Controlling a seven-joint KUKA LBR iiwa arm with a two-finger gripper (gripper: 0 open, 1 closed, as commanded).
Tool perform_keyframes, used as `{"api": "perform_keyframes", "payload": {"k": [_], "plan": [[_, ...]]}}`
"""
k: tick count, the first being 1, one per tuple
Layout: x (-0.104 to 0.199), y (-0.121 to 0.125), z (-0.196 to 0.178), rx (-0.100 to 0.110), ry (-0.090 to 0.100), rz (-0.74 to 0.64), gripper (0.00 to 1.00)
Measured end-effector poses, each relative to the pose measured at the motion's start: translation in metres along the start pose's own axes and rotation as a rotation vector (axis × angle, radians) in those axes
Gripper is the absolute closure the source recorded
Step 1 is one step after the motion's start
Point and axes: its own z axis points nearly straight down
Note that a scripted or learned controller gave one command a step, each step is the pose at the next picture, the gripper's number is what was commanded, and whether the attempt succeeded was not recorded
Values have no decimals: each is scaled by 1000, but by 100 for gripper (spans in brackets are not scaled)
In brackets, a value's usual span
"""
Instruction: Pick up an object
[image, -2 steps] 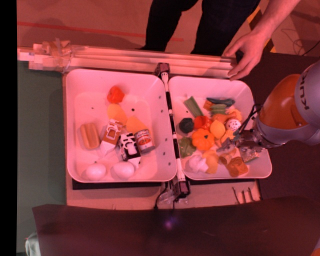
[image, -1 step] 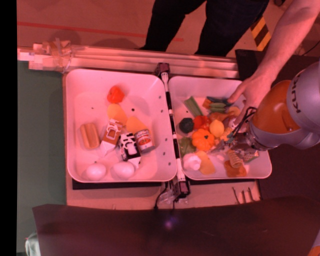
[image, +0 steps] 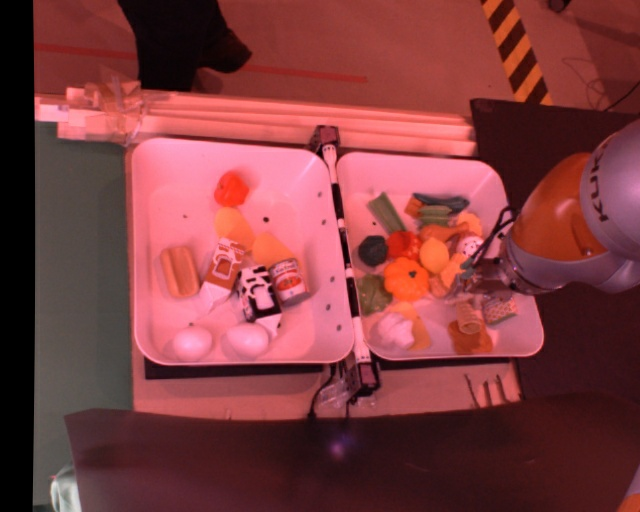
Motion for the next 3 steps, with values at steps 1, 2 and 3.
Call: {"api": "perform_keyframes", "payload": {"k": [1, 2, 3], "plan": [[2, -6, -57, 22, 4, -4, 100], [-5, 6, -112, 20, 3, -3, 100], [-1, 17, -163, 20, 4, -4, 100]]}}
